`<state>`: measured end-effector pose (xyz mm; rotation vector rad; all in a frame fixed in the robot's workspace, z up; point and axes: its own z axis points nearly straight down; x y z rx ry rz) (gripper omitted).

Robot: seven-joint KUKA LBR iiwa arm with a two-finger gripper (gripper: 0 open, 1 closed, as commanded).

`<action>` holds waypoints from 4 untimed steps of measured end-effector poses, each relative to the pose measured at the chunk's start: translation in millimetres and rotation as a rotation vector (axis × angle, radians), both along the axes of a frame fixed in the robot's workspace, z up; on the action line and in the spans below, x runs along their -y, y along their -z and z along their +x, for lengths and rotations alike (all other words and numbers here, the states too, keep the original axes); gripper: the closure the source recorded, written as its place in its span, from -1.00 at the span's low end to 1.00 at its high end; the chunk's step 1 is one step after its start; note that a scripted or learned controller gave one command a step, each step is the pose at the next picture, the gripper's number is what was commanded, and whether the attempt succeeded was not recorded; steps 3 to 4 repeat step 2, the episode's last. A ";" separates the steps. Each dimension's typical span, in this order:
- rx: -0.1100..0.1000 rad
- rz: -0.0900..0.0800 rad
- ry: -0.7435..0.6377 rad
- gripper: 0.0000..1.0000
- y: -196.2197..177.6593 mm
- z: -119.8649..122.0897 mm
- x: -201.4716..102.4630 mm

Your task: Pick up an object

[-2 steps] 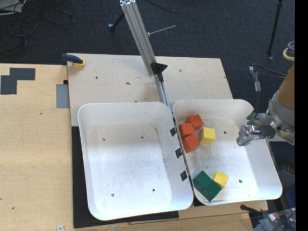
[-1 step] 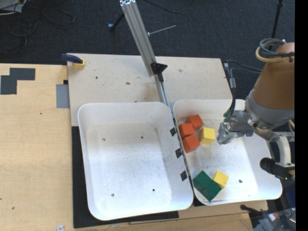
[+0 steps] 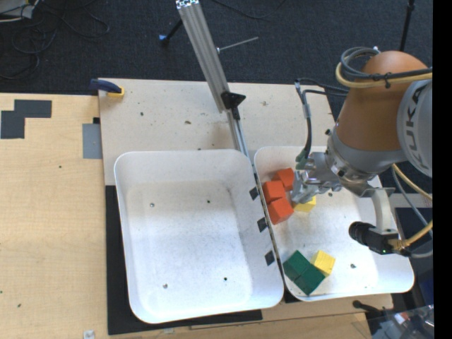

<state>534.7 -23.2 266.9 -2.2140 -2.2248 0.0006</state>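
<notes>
In the right bin (image 3: 367,277), several blocks lie near its left wall. Orange blocks (image 3: 278,196) are stacked by the divider, and a small yellow piece (image 3: 305,205) sits just right of them. My gripper (image 3: 304,186) hangs low over that cluster, its tips beside the orange blocks and above the yellow piece. Nothing is visibly lifted. Toward the bin's front lie a green block (image 3: 304,271) and a yellow block (image 3: 324,262).
The left bin (image 3: 134,189) lies beside the right one, split by a divider with black clips (image 3: 262,223). A slanted aluminium bar (image 3: 209,55) rises behind the bins. The arm's orange wrist band (image 3: 378,104) and cables overhang the right bin's rear.
</notes>
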 end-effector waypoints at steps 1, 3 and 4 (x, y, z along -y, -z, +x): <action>-0.002 0.000 0.001 1.00 6.4 4.6 -46.5; -0.001 -0.001 0.002 1.00 11.4 17.8 -90.6; -0.001 -0.001 0.002 1.00 11.4 17.8 -90.6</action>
